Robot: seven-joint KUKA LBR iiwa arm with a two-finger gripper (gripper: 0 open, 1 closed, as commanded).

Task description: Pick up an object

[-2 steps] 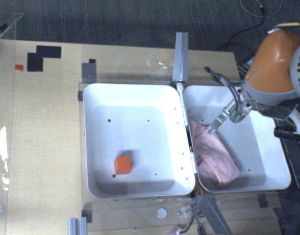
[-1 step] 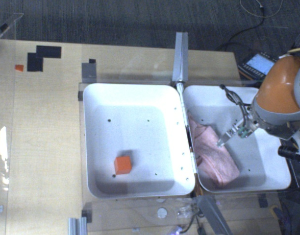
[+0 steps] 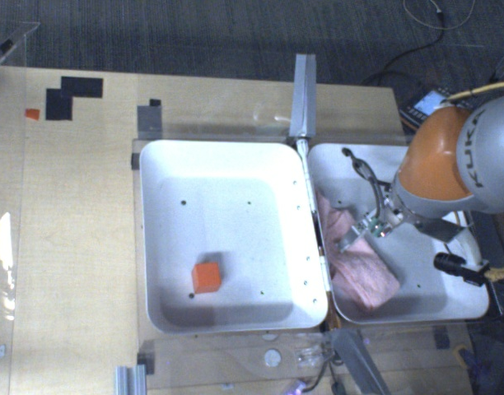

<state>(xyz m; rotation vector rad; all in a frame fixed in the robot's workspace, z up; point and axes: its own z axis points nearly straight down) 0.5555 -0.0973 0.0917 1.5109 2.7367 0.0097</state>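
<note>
The gripper (image 3: 361,230) sits low in the right bin (image 3: 450,301), at the upper edge of a pink cloth (image 3: 361,268). Its fingers (image 3: 351,235) are small and partly blurred; how far apart they stand cannot be told, and no object is visible between them. The tip of the gripper appears to touch the cloth or lie just above it; which of the two cannot be told.

The pink cloth lies crumpled against the left wall of the right bin. Its long axis runs from the upper left, near the divider between the bins, down toward the lower right. The lower end is the wider one.

An orange block (image 3: 207,277) rests alone on the floor of the left bin (image 3: 153,220), near its lower left corner, well apart from the gripper.

Both bins are white and shallow and stand side by side on a pale wood counter (image 3: 71,245). Black shapes (image 3: 69,95) and a small orange marker (image 3: 32,114) lie on the counter at the upper left. Dark carpet (image 3: 194,15) with a thin cable (image 3: 437,6) lies beyond the counter.
</note>
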